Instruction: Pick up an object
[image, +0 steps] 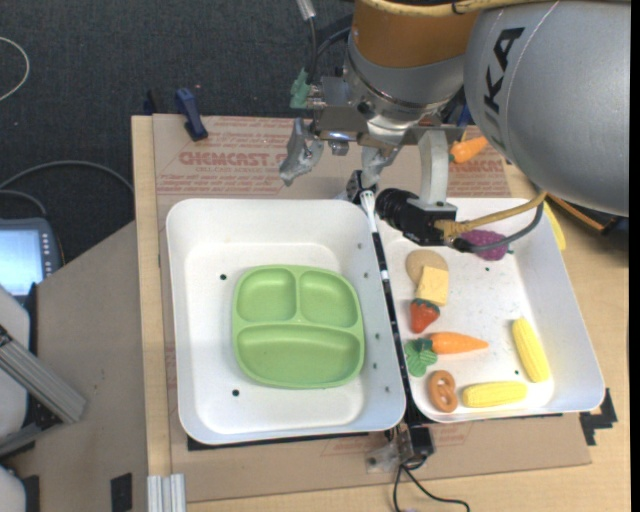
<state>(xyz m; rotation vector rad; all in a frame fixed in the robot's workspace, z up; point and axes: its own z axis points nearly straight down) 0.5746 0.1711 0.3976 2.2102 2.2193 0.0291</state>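
Cardboard-brown is the board (250, 160) under both bins, and it's got "CHEMCAST" printed on it in faded red along the far edge, with a smaller line under it that's too blurry to read. On the grey arm (540, 90) you can make out part of a big black letter, looks like a K, and there's the orange band (410, 30) just above the wrist.

The hand (330, 165) hangs over the far edge of the board, near the far corner where the two bins meet. Its two fingers look spread apart with nothing between them.

Left bin (190, 300) has a green divided plate (297, 327) sitting flat in the middle. Right bin (570, 330) has all the toy food: a carrot (450, 344) with green leaves about in the middle, a strawberry (424, 316) just to its far left, a wedge of cheese (433, 286) touching a tan round piece (424, 264) further back, two corn cobs (529, 349) near the right and near edges, a brown pretzel-ish thing (442, 390) at the near edge, and something purple (487, 241) at the far side.

A blue clamp (190, 112) sits on the board's far left corner.
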